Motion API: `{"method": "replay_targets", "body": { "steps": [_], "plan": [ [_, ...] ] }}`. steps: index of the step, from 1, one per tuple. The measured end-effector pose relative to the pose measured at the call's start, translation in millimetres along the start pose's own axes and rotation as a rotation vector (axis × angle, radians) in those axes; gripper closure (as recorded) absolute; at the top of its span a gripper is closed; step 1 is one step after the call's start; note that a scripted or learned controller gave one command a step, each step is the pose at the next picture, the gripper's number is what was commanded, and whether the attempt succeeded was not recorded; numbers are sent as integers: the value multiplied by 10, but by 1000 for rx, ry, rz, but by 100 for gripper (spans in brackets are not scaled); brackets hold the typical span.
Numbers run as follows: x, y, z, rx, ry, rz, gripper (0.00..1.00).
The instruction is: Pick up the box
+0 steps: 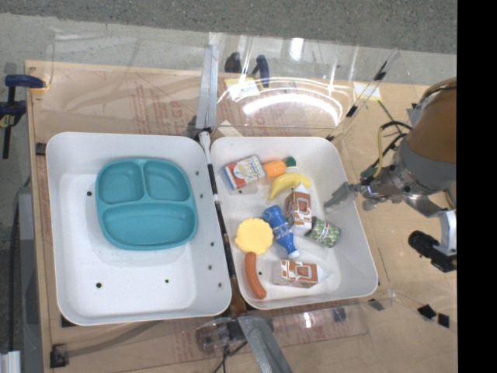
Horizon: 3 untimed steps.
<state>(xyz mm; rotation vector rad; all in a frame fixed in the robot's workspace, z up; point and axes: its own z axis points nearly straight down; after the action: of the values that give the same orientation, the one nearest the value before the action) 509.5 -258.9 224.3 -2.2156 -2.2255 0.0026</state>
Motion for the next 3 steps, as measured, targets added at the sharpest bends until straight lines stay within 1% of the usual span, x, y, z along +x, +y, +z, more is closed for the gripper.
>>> {"method": "replay_targets", "body": {
  "steps": [1, 2, 3],
  "plan": [
    [538, 425, 506, 2, 0, -81, 0],
    [891, 1157, 1268, -20, -7, -82, 0],
    [1077, 1338, 1267, 6, -18, -58, 0]
  ]
}}
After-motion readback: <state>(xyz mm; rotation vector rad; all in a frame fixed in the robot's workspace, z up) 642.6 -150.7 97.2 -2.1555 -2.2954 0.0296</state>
